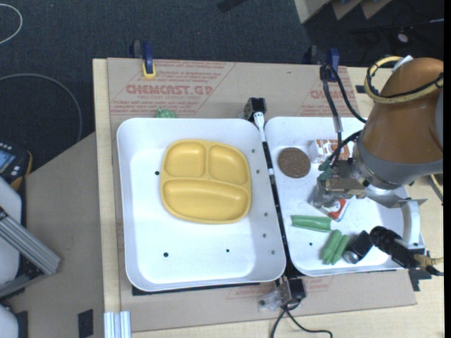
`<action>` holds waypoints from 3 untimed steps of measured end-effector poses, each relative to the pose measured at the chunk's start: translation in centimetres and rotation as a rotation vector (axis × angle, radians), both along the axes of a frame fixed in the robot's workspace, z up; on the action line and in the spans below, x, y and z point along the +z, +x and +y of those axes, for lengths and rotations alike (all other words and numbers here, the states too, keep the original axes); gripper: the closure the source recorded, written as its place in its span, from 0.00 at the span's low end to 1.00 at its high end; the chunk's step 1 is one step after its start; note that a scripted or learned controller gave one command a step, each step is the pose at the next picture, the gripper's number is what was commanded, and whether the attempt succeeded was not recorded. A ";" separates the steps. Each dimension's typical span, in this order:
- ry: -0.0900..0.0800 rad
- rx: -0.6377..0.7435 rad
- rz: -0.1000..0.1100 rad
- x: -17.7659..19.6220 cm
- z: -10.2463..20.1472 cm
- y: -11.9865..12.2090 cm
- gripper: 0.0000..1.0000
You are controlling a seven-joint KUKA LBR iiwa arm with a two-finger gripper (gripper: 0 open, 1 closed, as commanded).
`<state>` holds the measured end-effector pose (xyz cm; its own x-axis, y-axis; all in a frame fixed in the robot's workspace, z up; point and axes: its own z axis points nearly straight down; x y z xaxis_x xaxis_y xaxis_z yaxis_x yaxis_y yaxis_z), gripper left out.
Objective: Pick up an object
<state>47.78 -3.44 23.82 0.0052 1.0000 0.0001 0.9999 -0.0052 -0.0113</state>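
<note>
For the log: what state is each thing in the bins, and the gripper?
gripper: low over the right bin.
yellow plate: right way up, flat in the left bin.
brown disc: flat, apart from the gripper.
green pod: lying flat, untouched.
second green pod: lying slanted near the bin's front.
red and white item: partly hidden beneath the gripper; hold unclear.
</note>
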 end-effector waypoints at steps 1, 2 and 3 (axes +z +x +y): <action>-0.001 0.007 -0.015 -3.1 1.5 5.4 1.00; 0.000 0.006 -0.024 10.3 1.2 0.2 1.00; 0.001 0.010 -0.019 14.3 4.2 0.2 1.00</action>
<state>48.00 0.77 38.12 -0.0046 1.0000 0.0007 1.0000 0.0046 0.0078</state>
